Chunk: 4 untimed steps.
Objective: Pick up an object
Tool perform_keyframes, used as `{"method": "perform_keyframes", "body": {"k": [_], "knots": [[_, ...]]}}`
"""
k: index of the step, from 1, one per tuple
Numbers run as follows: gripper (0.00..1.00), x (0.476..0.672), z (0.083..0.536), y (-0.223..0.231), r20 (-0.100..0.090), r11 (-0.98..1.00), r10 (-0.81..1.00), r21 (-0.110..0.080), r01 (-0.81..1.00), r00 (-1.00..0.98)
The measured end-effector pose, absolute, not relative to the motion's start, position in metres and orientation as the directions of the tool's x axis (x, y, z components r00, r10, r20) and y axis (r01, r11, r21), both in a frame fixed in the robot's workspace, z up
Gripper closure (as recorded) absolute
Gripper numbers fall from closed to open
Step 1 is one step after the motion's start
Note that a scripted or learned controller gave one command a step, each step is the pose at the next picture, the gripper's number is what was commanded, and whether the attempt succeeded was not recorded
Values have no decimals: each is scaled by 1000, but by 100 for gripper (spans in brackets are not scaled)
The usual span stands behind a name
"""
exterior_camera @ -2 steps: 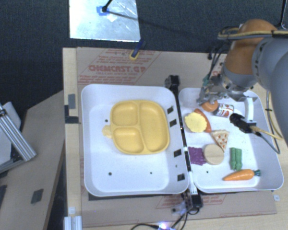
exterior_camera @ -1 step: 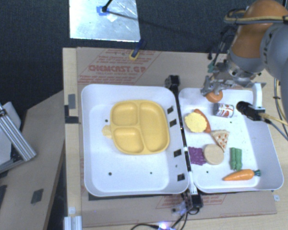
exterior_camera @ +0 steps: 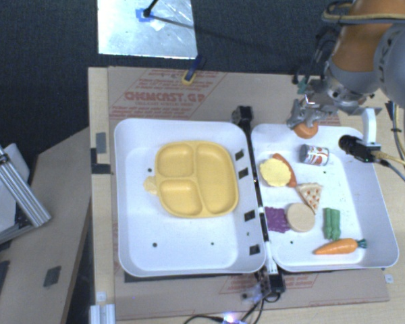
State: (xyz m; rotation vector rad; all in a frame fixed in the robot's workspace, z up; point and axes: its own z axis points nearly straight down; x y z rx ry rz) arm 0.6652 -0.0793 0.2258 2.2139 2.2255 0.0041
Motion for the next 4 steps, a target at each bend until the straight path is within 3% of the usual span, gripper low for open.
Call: {"method": "perform_keyframes", "body": {"k": [1, 2, 4], "knots": [[100, 646, 216, -81, -1, 1, 1000, 0, 1000, -1], [100, 654, 234, -83, 0, 4, 1000, 3, 1000, -4], [100, 644, 230, -85, -1, 1, 1000, 2, 1000, -1]]}}
